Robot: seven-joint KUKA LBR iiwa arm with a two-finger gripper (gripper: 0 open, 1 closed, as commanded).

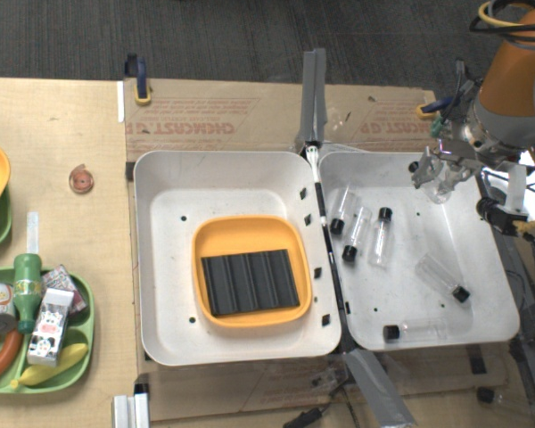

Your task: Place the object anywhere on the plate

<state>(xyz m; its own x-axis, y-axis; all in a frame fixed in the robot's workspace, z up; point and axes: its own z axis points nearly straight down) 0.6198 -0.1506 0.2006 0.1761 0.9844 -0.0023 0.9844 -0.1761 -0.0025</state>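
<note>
Here, tool [439,178] upper right, vials [381,234] below-left, apart.

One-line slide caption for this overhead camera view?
Gripper hovers over the right bin of clear vials; orange plate waits in left bin.

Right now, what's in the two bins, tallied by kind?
Clear vials with black caps: 5, in the right bin
Orange plate: 1, in the left bin
Black ridged block: 1, on the plate
Total: 7
</note>
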